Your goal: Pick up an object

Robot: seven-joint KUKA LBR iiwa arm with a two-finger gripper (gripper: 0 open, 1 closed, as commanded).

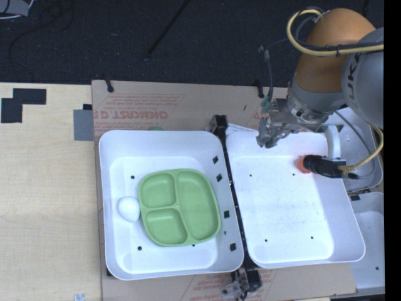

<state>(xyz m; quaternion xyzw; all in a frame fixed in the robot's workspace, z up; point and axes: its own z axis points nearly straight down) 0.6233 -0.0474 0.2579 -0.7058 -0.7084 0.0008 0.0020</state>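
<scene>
Left bin (116, 150): white ball (129, 208) touches the green plate (180, 207) at its left rim, both well left of the hand (268, 140) and below it. Right bin (288, 224): wide open floor below the hand, which hangs at the far wall. Clenched or released, cannot tell. An orange object (303, 163) lies near, right of the hand.
</scene>
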